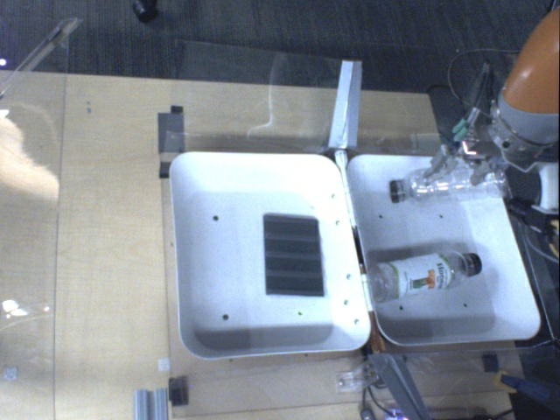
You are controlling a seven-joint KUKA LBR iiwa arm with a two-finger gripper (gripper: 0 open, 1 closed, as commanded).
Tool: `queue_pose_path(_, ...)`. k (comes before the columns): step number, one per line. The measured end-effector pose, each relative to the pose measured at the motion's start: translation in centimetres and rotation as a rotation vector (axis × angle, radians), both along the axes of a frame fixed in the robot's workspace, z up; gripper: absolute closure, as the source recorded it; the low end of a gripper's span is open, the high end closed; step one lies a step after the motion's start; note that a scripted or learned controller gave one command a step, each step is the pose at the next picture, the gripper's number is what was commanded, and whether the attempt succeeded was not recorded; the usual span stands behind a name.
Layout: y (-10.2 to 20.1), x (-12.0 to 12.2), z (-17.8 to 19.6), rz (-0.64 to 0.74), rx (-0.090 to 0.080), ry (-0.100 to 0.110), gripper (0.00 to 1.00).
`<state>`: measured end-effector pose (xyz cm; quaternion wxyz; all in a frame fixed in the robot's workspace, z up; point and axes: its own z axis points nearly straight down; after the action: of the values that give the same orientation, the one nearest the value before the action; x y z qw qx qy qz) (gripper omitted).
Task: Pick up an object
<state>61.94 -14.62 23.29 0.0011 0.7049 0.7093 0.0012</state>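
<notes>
Clear bottle (442,182) lies at the right bin's (516,261) far edge under the gripper (464,151); grip state indeterminable, lift not yet evident.

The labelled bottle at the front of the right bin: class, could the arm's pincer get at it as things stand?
Probably yes. The labelled bottle lies on its side in the right bin, nothing over it. The pincer sits by the clear bottle farther back.
</notes>
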Motion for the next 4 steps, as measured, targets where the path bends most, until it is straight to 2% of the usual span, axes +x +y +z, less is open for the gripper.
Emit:
queue_pose_path(1, 0.9, 5.0, -11.5, 0.064, 0.000, -0.001, 0.00)
queue_pose_path(2, 0.3, 2.3, -14.5, 0.068, -0.001, -0.005, 0.00)
queue_pose_path(3, -4.1, -7.0, -14.3, 0.175, -0.005, -0.009, 0.00)
queue_pose_path(4, -5.8, -0.5, -14.5, 0.098, -0.002, -0.006, 0.00)
